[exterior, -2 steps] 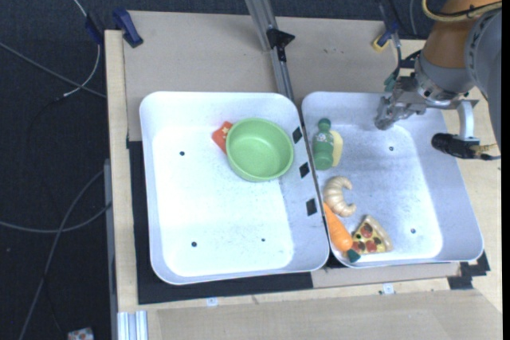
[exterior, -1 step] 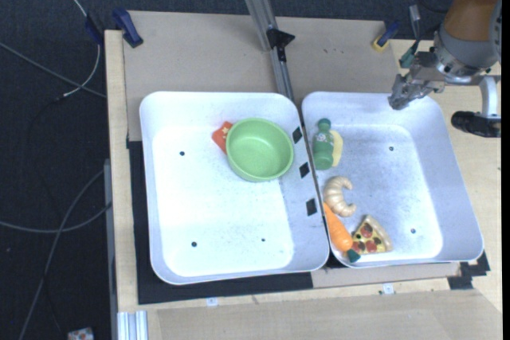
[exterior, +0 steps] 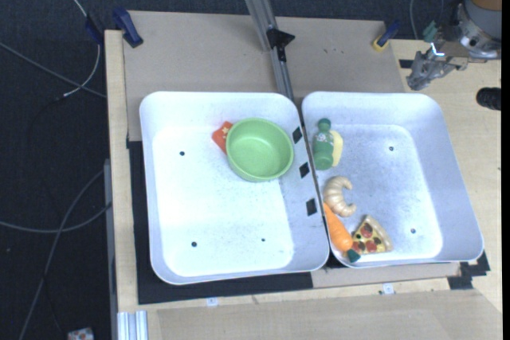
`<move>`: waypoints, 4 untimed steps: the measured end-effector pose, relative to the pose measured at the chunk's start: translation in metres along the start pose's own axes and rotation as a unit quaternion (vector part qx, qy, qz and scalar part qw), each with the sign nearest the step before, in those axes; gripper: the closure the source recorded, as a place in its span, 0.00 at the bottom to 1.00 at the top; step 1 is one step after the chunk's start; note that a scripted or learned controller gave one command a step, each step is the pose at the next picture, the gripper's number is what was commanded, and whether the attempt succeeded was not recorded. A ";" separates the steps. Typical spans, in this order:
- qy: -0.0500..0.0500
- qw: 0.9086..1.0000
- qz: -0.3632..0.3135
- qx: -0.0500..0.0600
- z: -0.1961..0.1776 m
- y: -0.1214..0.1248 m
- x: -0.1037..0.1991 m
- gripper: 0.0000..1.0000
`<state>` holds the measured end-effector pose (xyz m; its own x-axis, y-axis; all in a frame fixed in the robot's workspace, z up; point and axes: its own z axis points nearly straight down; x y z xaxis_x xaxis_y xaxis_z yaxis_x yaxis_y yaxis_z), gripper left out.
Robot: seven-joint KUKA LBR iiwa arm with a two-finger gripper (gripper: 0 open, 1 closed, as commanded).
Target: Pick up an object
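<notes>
We're at the start: nothing picked yet. Gripper point(exterior: 421, 74) hangs above the bench, beyond the right bin point(exterior: 430, 111), w/ nothing in it. Toys (bottle point(exterior: 323, 143), croissant point(exterior: 340, 195), carrot point(exterior: 339, 231), pizza point(exterior: 370, 236)) lie along that bin's left side; bowl point(exterior: 259, 148) in the left bin.

You have a pale tan wooden bench point(exterior: 199, 52) carrying 2 shallow white plastic bins point(exterior: 183, 251) point(exterior: 446, 171) side by side, touching, on a black mat point(exterior: 147, 291); blue clamp point(exterior: 127, 28) at far-left corner.
</notes>
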<state>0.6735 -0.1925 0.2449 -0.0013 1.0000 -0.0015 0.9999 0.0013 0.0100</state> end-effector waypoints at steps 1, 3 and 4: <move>0.000 1.000 0.000 0.001 -0.006 0.001 0.000 1.00; 0.004 1.000 -0.003 0.011 0.006 -0.027 0.114 1.00; 0.004 1.000 -0.003 0.012 0.015 -0.039 0.174 1.00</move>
<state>0.6340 -0.0189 0.2292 -0.0065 1.0000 0.0068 0.9999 0.0066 -0.0134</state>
